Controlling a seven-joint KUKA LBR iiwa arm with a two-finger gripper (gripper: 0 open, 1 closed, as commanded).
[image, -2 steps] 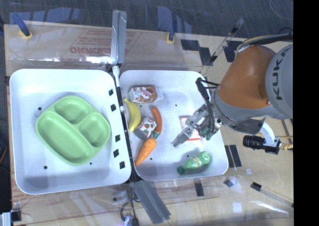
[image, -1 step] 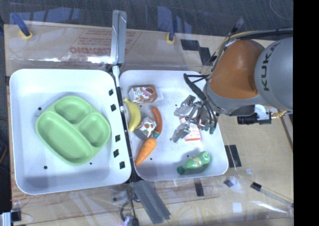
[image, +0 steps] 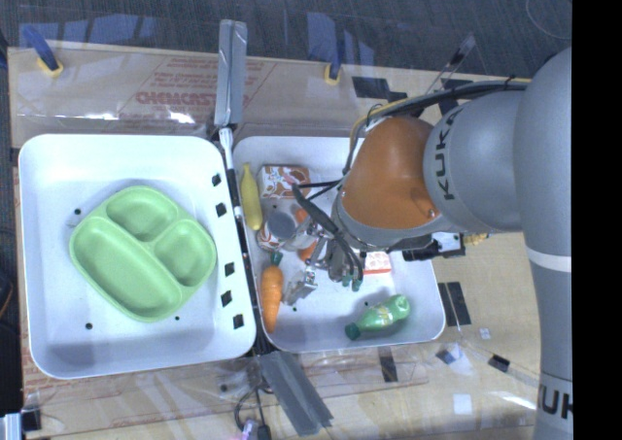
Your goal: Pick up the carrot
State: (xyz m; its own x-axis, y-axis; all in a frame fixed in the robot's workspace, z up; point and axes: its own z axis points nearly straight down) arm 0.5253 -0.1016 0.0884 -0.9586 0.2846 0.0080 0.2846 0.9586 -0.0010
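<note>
A: We see the carrot (image: 271,296) at the right bin's (image: 424,327) left wall, claw (image: 309,285) just beside it. Claw state, we can't tell.
B: We'd centre over the carrot, then close across its width.

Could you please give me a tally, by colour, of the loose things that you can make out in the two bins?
Green: 2, the divided plate in the left bin and the bottle in the right bin
Orange: 1, the carrot
Yellow: 1, the banana
Printed red and white: 1, the small carton
Total: 5; the items under the arm are too hidden to count.
</note>
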